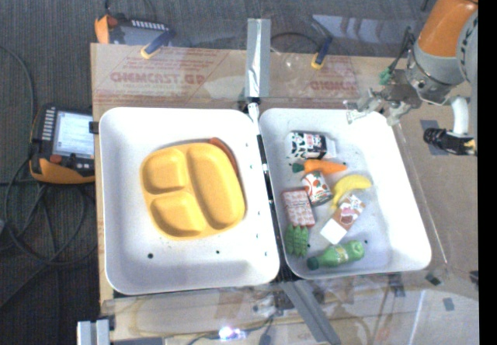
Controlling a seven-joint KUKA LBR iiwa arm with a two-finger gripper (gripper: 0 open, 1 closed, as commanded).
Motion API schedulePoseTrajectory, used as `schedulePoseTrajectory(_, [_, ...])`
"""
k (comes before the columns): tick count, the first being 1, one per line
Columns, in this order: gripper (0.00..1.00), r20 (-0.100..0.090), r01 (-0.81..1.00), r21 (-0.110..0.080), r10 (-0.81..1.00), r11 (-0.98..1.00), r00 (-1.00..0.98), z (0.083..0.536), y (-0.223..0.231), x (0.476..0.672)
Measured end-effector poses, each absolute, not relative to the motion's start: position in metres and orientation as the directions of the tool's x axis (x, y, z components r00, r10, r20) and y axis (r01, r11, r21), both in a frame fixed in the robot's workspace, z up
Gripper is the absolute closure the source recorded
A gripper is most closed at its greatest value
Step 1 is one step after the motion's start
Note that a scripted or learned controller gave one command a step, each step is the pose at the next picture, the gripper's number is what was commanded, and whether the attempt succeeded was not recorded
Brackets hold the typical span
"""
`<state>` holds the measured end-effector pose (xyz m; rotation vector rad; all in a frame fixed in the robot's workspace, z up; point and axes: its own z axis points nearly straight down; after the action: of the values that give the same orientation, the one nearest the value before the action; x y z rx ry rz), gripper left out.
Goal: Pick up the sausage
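Sausage (pixel 223 147) sits in left bin (pixel 116 258), tucked against yellow tray (pixel 194 188) at its far right edge. Jaws over right bin (pixel 411 250) far corner, apart or together: can't tell

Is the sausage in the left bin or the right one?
In the left bin. The sausage shows as a brown sliver at the far edge of the yellow tray, mostly hidden beneath it.
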<state>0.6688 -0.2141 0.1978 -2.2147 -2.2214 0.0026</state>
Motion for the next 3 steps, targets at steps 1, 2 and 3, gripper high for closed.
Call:
schedulePoseTrajectory(1, [1.00,-0.001,1.000,-0.010,1.000,0.005,-0.005,0.204,-0.214,0.669])
schedulePoseTrajectory(2, [1.00,-0.004,0.986,-0.004,0.986,0.164,-0.164,0.333,-0.224,0.670])
schedulePoseTrajectory(3, [1.00,-0.003,0.956,-0.004,0.956,0.294,-0.294,0.328,-0.224,0.670])
